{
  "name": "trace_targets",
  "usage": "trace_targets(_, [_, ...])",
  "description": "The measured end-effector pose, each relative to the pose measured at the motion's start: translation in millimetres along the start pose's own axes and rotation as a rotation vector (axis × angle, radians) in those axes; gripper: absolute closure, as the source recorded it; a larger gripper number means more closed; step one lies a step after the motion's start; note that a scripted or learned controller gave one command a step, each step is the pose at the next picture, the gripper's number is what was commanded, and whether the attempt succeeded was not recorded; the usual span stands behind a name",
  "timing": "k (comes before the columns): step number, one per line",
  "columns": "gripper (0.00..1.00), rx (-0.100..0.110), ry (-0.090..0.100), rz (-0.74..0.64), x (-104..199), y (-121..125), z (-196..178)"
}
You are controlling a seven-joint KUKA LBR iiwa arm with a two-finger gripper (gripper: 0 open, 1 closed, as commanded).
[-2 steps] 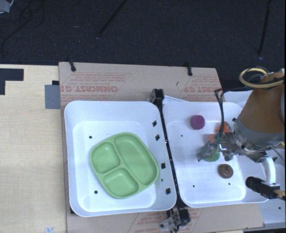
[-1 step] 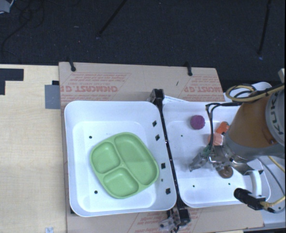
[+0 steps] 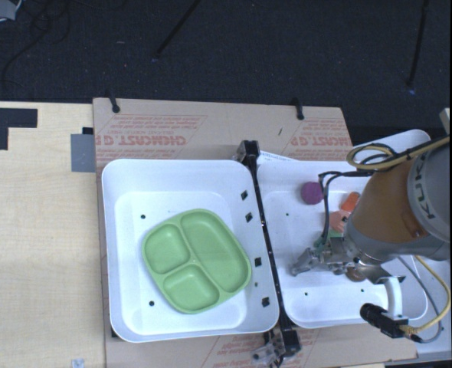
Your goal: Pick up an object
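Observation:
In the right bin (image 3: 318, 313), a small purple ball-like object (image 3: 311, 192) lies near the far wall. An orange object (image 3: 351, 202) sits to its right, partly hidden by the arm. A pale pink-orange object (image 3: 337, 221) lies just below that, against the wrist. My gripper (image 3: 302, 264) is low over the middle of the right bin, pointing left, below and apart from the purple object. The arm's orange band (image 3: 387, 205) covers the bin's right part.
The left bin (image 3: 126, 205) holds a green plate (image 3: 195, 261) with three compartments. A black divider (image 3: 260, 236) runs between the two bins. Cables and a black connector (image 3: 381, 318) hang near the right bin's front corner.

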State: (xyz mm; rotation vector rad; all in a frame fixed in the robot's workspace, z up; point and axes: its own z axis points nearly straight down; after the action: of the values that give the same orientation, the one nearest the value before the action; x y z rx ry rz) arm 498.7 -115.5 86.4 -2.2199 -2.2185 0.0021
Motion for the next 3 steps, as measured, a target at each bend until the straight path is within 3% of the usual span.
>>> trace_targets(1, [1.00,-0.002,0.000,0.006,-1,1,-12])
trace_targets(3, [1.00,-0.006,-0.001,-0.002,8,2,-133])
